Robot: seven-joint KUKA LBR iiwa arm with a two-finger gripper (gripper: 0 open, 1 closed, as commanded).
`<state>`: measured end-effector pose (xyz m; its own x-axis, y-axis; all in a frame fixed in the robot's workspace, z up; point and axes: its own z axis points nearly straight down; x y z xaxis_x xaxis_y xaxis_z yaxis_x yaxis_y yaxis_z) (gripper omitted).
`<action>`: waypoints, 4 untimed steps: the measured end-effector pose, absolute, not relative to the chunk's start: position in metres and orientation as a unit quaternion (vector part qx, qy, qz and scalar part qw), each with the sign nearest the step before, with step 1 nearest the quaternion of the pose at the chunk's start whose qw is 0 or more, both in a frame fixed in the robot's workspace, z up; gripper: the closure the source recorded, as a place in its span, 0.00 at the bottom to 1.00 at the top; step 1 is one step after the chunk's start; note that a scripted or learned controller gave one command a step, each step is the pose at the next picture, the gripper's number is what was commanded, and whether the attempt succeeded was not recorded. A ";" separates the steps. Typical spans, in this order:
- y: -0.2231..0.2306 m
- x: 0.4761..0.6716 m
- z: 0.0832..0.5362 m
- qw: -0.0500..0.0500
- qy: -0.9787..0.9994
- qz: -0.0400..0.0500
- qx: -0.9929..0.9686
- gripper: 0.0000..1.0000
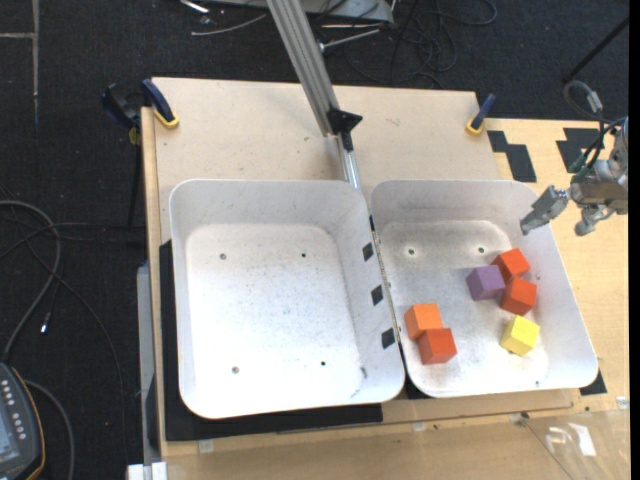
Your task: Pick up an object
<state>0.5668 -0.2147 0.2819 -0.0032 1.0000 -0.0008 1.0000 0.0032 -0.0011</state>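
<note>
The right bin holds several blocks. A purple block lies beside an orange-red block and a red block. A yellow block sits nearer the front. An orange block touches a red block at the bin's front left. My gripper hangs over the bin's far right rim, its two fingers spread apart with nothing between them, up and to the right of the blocks.
The left bin stands beside the right one. A slanted metal pole reaches down to the gap between the bins at the back. Clamps sit at the board's back corners.
</note>
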 end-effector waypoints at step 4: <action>-0.210 0.549 0.100 -0.006 -0.706 -0.002 -0.708 0.00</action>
<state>0.5490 -0.2104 0.1003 0.0038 1.0000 -0.0061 0.9999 -0.0037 0.0111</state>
